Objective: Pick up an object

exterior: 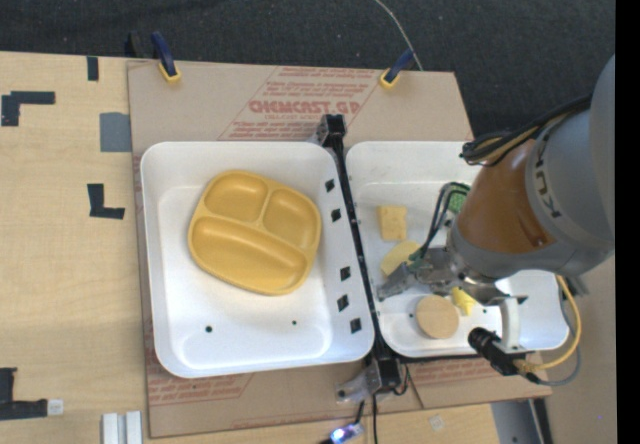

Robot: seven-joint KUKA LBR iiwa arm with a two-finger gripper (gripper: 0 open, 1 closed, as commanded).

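Gripper (405, 275) low in right bin (420, 160), among yellow pieces (399, 257) near tan disc (436, 317). Finger state: cannot tell. Centre over one piece, descend straight, close firmly, lift slowly.

The bench (60, 232) is seen from a single fixed camera set above it, tilted slightly so the far edge lies at the top. Both white bins (160, 262) are taken in whole at moderate distance, and the arm (560, 192) is viewed entering from the right.
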